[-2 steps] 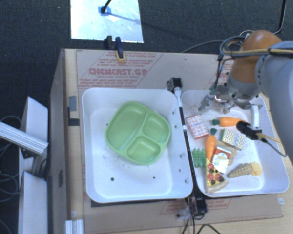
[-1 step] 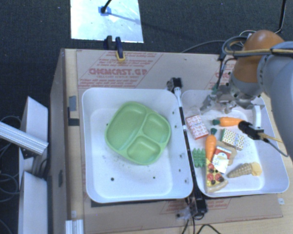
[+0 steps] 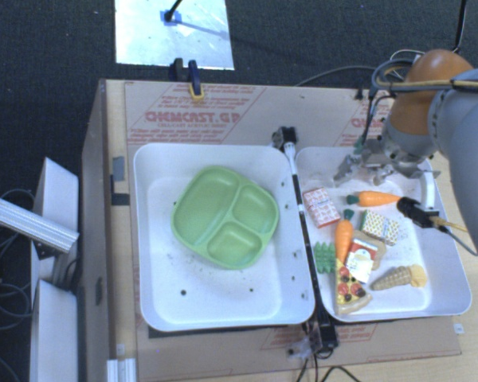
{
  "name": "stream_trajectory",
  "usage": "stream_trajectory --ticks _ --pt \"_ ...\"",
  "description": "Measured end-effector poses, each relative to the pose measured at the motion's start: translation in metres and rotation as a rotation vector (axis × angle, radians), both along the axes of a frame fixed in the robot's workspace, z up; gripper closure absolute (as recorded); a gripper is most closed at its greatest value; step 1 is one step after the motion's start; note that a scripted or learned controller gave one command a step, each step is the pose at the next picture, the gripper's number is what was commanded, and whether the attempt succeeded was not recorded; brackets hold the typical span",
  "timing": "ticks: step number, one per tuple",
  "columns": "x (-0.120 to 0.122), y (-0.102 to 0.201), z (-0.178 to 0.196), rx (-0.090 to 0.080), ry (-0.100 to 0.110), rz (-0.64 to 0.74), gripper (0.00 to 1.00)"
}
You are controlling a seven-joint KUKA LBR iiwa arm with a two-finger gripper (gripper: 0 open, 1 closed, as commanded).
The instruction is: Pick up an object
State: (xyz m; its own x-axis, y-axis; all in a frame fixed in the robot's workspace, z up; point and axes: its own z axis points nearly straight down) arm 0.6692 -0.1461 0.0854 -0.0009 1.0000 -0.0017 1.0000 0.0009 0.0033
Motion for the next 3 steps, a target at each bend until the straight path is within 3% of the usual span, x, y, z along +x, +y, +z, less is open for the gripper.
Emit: stream_trajectory --ticks 3 --pt "-0.0001 0.017 -0.0003 0.0 0.001 0.001 0.0"
